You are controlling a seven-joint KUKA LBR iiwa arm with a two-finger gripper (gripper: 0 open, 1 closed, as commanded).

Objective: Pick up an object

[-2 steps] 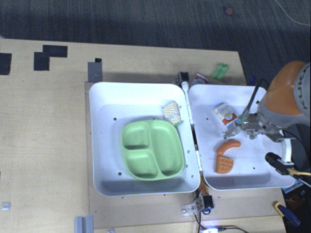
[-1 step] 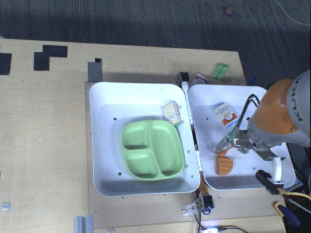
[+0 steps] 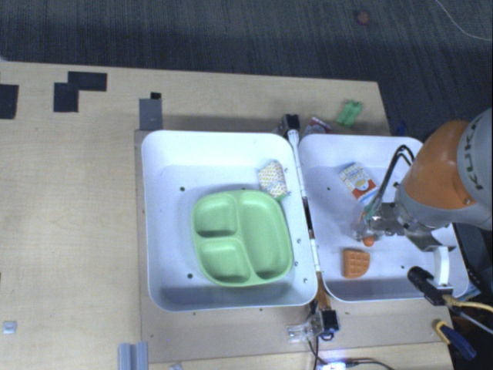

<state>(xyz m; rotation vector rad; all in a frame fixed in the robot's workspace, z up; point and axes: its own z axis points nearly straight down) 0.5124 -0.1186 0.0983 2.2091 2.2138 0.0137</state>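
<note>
My gripper hangs low over the right bin, near its middle right. Something small and orange-red shows right at its tip, but I cannot tell whether it is held. An orange waffle-shaped toy lies just below the gripper, near the bin's front wall. A small white packet with red and blue print lies further back in the same bin. In the left bin rests a green divided plate, with a speckled cream object behind it by the dividing wall.
A green object and a small dark item lie on the bench behind the bins. Cables and clips sit at the front edge between the bins. The arm's orange band overhangs the right bin's right side.
</note>
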